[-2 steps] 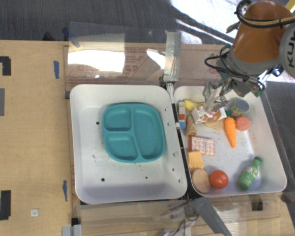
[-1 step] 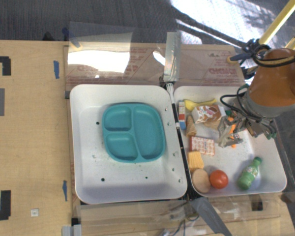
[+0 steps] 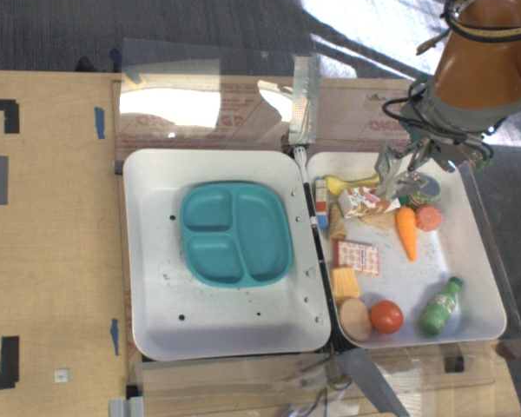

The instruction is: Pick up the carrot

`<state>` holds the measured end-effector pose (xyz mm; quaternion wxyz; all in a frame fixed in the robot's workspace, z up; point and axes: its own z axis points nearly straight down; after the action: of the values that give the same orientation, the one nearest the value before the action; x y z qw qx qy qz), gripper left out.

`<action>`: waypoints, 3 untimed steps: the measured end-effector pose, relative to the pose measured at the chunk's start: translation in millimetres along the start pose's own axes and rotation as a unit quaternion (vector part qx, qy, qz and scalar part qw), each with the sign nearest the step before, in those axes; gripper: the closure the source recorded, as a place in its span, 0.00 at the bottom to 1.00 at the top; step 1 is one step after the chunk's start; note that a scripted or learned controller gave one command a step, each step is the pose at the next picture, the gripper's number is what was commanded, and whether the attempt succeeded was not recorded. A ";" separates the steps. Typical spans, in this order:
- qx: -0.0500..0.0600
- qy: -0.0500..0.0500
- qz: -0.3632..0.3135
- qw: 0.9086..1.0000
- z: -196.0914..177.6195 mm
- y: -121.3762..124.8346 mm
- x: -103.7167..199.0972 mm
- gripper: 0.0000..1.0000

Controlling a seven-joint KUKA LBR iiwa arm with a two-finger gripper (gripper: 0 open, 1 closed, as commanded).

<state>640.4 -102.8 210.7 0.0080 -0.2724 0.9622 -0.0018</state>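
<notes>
Carrot (image 3: 406,232) lies untouched in the right bin (image 3: 486,259), just near of the claw (image 3: 401,183), which hangs with nothing in it, so the grab is not done.

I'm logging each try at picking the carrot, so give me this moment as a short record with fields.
gripper: above the right bin's far end, near the carrot's top, nothing seen held
carrot: lying in the right bin, beside a pink round piece
near items: tomato, green bottle
left bin: holds a teal tray
task state: carrot not yet picked up
</notes>
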 end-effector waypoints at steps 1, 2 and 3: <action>0.000 0.001 -0.006 1.000 110.9 -10.0 40.8 1.00; -0.001 -0.001 -0.167 0.986 8.7 66.7 2.5 1.00; -0.007 0.006 -0.256 0.967 69.5 36.3 48.4 1.00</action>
<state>581.3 -97.2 140.2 -0.0003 -0.5096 0.8604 0.0016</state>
